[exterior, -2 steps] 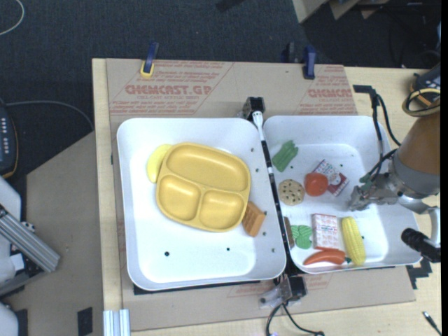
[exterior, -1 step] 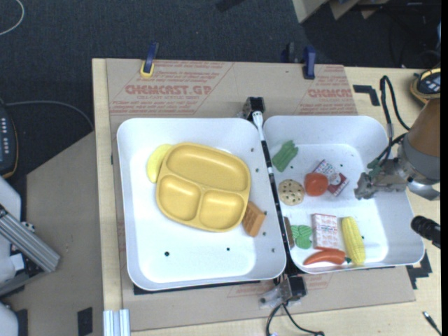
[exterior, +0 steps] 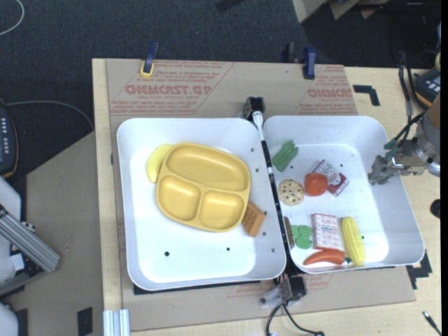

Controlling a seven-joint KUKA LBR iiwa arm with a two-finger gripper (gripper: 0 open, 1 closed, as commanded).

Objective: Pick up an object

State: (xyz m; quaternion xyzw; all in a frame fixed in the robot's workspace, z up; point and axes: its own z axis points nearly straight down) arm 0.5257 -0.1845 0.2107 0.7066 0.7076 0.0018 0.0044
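I find the gripper [exterior: 383, 168] at the right bin's [exterior: 392, 208] right wall, finger state indeterminate. The nearest object, a tomato [exterior: 316, 183], lies inside that bin, leftward of the gripper.

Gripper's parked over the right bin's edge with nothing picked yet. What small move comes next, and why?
Probably slide the gripper inward, toward the tomato. The gripper sits at the right bin's outer rim, apart from every item, and the tomato with the small packet lies nearest it.
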